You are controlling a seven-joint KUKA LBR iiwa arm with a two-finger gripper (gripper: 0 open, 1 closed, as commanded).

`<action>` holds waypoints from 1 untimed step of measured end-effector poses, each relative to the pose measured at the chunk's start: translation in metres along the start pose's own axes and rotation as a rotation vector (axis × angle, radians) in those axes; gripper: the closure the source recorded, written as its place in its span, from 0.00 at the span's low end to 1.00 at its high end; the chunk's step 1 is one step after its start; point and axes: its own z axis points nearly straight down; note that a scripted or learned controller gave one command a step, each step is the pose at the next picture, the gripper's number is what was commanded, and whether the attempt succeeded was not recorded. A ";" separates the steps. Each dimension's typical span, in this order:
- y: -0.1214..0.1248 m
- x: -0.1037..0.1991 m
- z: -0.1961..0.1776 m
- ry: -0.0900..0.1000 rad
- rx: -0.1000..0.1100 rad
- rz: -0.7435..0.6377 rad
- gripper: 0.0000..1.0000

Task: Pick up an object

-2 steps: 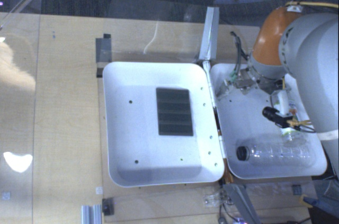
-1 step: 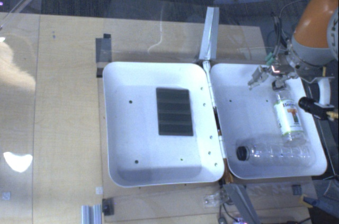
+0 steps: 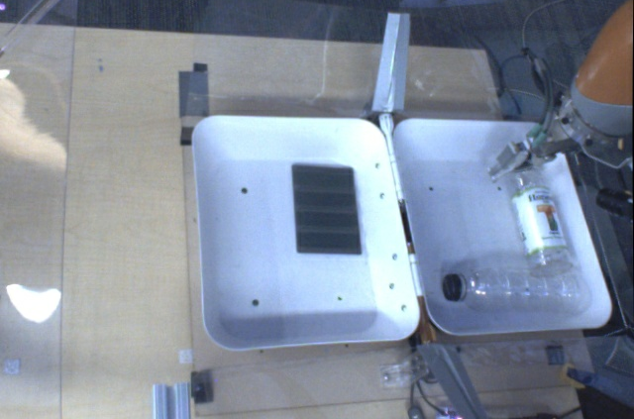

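Bottle (image 3: 536,221) is lying near the right bin's (image 3: 436,150) far corner; I'm hovering the gripper (image 3: 515,157) over its cap, claw looking released, descent next.

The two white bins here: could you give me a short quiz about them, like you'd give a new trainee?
1. True or false: the dark ribbed rectangular pad lies in the left bin.
2. Which thing lies along the near edge of the right bin? A) a clear plastic bottle with a dark cap B) a red cup C) a metal spoon
3. Fill in: the small white bottle with the label lies just below the arm's ____.

Key:
1. True.
2. A: the clear bottle lies on its side, cap toward the left.
3. Tool, which is above the right bin's far right part.
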 end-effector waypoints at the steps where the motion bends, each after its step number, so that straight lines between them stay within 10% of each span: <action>1: 0.006 -0.008 0.033 -0.032 -0.037 -0.065 0.00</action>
